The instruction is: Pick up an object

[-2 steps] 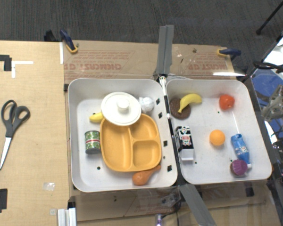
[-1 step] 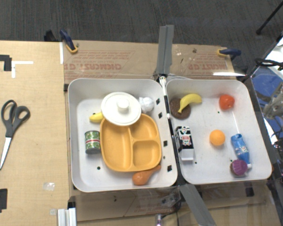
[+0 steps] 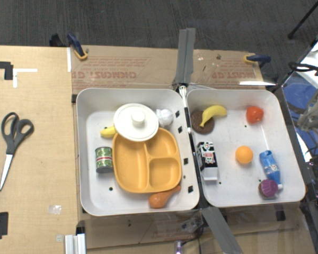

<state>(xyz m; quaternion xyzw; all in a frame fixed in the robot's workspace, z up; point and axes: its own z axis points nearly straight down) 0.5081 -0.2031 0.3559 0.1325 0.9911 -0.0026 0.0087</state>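
Note:
The left bin (image 3: 87, 189) holds a yellow divided plate (image 3: 148, 165) with a white round lid (image 3: 136, 121) overlapping its top edge. Around them lie a green can (image 3: 103, 159), a small yellow piece (image 3: 108, 132), a white crumpled item (image 3: 165, 116) and an orange-brown piece (image 3: 160, 199). In the right bin (image 3: 230, 197) a banana (image 3: 214, 112) rests on a brown disc (image 3: 197, 121). That bin also holds a red ball (image 3: 254, 114), an orange ball (image 3: 244, 155), a blue bottle (image 3: 268, 164), a purple object (image 3: 268, 188) and a black-and-white box (image 3: 207, 159).
Scissors (image 3: 13, 136) lie on the wooden bench at the left. Cardboard (image 3: 127, 70) lies under both bins, held by clamps (image 3: 77, 45) at its back corners. A grey bar (image 3: 185, 54) runs back from the gap between the bins. Cables and blue cloth (image 3: 302, 102) sit at the right.

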